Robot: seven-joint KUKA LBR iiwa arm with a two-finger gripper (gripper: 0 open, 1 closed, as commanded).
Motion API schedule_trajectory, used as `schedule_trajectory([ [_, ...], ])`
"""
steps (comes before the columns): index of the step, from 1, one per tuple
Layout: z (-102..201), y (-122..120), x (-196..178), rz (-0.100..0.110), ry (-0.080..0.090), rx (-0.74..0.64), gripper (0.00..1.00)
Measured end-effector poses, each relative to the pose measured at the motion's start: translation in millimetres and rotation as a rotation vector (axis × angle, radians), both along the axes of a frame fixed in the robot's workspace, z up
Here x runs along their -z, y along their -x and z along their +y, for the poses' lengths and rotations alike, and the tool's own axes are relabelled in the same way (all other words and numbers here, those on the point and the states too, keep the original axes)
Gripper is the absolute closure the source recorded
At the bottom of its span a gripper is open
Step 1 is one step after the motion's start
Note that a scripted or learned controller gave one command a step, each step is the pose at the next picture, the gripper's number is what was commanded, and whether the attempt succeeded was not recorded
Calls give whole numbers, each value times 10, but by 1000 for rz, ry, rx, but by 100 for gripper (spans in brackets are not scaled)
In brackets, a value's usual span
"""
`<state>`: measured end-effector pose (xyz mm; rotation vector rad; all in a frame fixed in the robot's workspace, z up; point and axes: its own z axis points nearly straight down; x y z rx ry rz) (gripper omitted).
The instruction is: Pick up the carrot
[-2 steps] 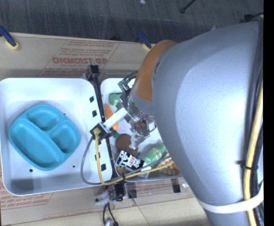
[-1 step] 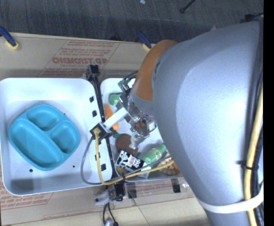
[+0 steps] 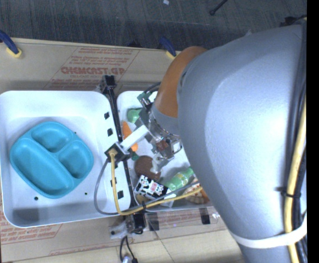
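You have two white bins on the tabletop [image 3: 33,53], and the divider [image 3: 113,130] between them is your landmark; the left bin [image 3: 6,147], left of the divider, holds one blue compartment plate [image 3: 50,158] with three sections, lying well apart from the divider; two blue clamps [image 3: 9,44] grip the far edge of the board, one at its left corner and one further right, beyond the divider's far end.

Just right of the divider, in the right bin [image 3: 127,98], you can see one carrot [image 3: 126,129], a small orange sliver close against the divider wall; a green round thing [image 3: 134,114] sits just beyond it; a white bar crosses over the carrot's near end, so only part of it shows.

The pincer [image 3: 160,146] hangs further right of the divider than the carrot, over the bin's middle; you cannot tell whether its fingers are spread or pressed together, since the wrist and cabling blur them; nothing orange shows in it.

Toward the divider's near end lie one brown round object [image 3: 144,165], one black-and-white patterned item [image 3: 149,187], one green bottle-like piece [image 3: 181,178] and a yellow stick-like thing [image 3: 176,196]; one yellow cable [image 3: 114,185] loops beside the divider.

The grey arm [image 3: 247,130] with its orange band [image 3: 176,81] covers the right bin's far side; what lies under it is hidden.
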<state>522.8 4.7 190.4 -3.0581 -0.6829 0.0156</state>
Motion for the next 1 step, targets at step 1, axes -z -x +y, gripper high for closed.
schedule_trajectory([
  [1, 0, 0, 0, 0, 0, 0, 0],
])
